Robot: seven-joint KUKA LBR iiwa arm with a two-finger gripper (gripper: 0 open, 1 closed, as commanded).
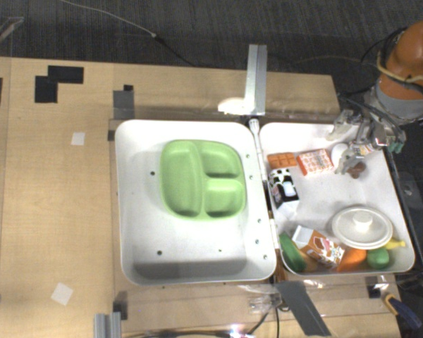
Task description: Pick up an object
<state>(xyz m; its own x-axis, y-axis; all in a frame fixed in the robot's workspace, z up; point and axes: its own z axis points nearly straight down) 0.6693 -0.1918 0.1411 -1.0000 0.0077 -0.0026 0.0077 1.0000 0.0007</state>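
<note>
Several items fill the right bin (pixel 398 210). End effector (pixel 355 153) hovers there, approaching; grip state unclear. Next: descend onto one.

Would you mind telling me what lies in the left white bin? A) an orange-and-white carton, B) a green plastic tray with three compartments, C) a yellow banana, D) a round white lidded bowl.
B: the green plastic tray with three compartments sits alone in the left white bin; the right white bin holds the smaller items.
</note>
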